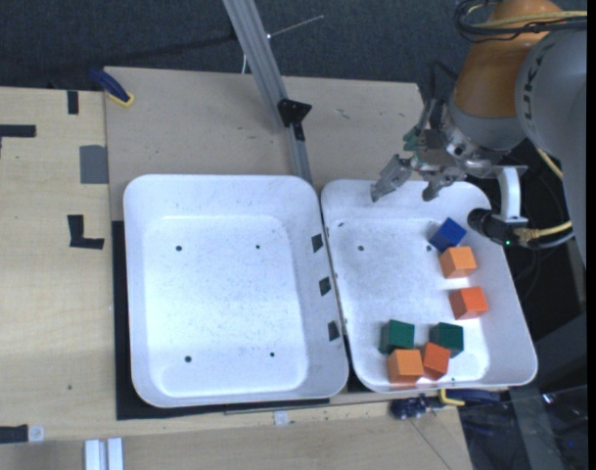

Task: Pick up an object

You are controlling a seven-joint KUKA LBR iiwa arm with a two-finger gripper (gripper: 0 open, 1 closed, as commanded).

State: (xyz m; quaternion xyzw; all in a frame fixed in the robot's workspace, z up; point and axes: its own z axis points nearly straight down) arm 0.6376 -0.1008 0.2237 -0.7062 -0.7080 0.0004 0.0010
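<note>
Tan wooden surface [43,262] against dark carpet, black tape marks at its left, left white bin [141,213], right white bin [351,204] holding blue block [448,233], orange blocks and green blocks along its right and near edges, my jaws spread wide, holding nothing, over its far edge.

Legible markings: one only. The grey arm housing [562,76] at the upper right carries dark lettering along its left edge (partly cut off by the housing's curve); the characters are too incomplete to read as a word. The two white bins [141,213] and the coloured blocks [458,260] show no printing. The dark tape pieces [77,230] on the bench are plain shapes, not characters. No numbers, labels or signs can be read elsewhere.
</note>
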